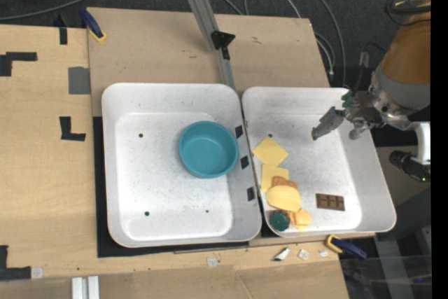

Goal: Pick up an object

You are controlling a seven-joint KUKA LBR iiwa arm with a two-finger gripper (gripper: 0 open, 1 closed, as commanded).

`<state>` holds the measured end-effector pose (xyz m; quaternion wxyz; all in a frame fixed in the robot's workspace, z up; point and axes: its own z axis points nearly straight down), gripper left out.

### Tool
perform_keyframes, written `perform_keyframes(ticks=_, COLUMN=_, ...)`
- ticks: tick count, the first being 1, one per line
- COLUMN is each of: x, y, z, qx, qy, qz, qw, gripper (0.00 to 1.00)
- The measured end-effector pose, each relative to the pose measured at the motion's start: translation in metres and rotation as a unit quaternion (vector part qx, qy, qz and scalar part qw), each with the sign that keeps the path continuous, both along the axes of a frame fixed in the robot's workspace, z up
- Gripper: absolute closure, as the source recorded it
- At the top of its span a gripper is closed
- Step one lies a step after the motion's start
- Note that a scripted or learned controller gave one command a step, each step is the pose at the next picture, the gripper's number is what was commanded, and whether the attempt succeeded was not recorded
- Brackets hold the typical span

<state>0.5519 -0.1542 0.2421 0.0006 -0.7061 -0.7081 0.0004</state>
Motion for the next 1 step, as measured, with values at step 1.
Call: perform_keyframes(ticks=1, x=0.0, y=-0.0001, z=0.0001, qx=0.0, qy=0.0, qz=0.0, qw=1.0, gripper=0.0)
